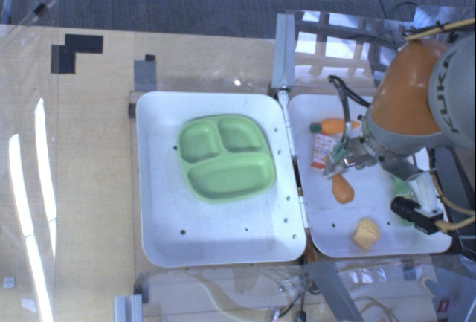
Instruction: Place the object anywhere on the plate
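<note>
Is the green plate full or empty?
Empty. All three compartments of the green plate show bare green; the toy foods lie in the right bin.

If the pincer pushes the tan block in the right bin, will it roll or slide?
The tan block looks chunky with flattish sides, so it would probably slide rather than roll. It seems small and likely light. It lies near the right bin's front wall, so a push might pin it there.

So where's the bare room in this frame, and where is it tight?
The green divided plate has all three compartments bare, and the left bin has open floor around it, widest along the near edge. The right bin is crowded: carrot, small carton, orange piece and tan chunk cluster around the gripper.
</note>
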Robot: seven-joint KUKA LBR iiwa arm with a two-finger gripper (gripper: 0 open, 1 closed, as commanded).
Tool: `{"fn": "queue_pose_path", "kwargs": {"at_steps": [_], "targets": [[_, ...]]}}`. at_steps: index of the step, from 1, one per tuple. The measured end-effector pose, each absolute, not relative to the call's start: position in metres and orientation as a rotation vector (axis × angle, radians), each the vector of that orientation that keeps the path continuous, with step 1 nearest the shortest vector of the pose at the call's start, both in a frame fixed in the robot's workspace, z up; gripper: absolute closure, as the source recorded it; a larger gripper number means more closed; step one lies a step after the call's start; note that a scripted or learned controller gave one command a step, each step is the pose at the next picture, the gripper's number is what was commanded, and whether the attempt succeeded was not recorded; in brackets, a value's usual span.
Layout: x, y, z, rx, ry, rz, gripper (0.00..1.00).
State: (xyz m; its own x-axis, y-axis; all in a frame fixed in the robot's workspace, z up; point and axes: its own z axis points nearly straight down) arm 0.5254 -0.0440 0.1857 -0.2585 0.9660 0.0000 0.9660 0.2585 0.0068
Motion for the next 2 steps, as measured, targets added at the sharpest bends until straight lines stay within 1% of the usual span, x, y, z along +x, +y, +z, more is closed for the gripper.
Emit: {"fn": "queue_pose_path", "kwargs": {"at_steps": [1,2], "targets": [[0.577,0.029,0.185,2.142,2.294,0.004,1.0],[0.6,0.085,0.189,2.087,2.344,0.005,1.0]]}}
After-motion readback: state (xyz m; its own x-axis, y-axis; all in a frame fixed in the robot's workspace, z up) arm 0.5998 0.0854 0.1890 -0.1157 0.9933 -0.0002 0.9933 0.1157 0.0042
